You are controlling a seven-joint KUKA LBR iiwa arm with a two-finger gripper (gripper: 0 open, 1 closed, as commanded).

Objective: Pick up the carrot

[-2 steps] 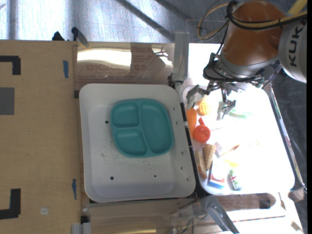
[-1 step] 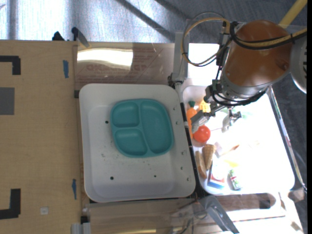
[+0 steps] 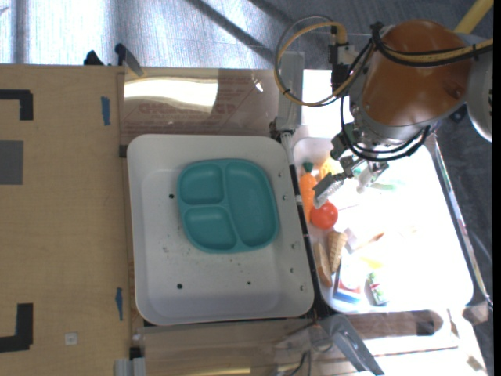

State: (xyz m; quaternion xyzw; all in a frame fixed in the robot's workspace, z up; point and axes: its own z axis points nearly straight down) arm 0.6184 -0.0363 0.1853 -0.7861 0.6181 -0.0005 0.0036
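camera view: carrot (image 3: 307,188) is a short orange piece with a green top, lying in the right bin (image 3: 438,233) against its left wall, just above a red tomato (image 3: 324,214). gripper (image 3: 338,180) hovers beside it; finger state cannot be told.

Two bins sit side by side on the bench. In the left bin (image 3: 149,288) a plate (image 3: 228,204) lies a little behind the middle. In the right bin (image 3: 438,272) the things crowd along the left wall: the carrot (image 3: 308,188) near the back left corner, a tomato (image 3: 324,214) touching it just in front, a cone (image 3: 336,249) before that. The gripper (image 3: 344,177) hangs just right of the carrot.
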